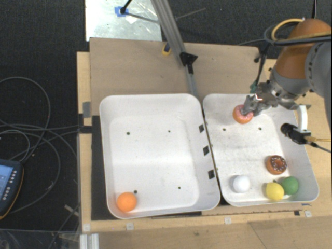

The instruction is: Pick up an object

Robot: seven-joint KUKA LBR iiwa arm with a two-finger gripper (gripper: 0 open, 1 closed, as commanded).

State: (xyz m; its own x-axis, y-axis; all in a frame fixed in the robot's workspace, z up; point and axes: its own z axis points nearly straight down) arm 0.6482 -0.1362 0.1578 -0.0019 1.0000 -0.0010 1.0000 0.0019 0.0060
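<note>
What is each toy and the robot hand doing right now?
Pink donut: lying at the back of the right bin, the gripper down on it.
Chocolate donut: lying flat in the right bin.
White ball: resting, apart from the others.
Yellow ball: resting against the green ball.
Orange ball: resting in the left bin's front corner.

A tan wooden bench (135, 69) stands on dark carpet (41, 30). At eleven o'clock a pale floor panel (111, 22) bears blue tape (120, 11). Black cables (26, 134) loop at nine o'clock, beside a handheld screen (8, 183).
</note>
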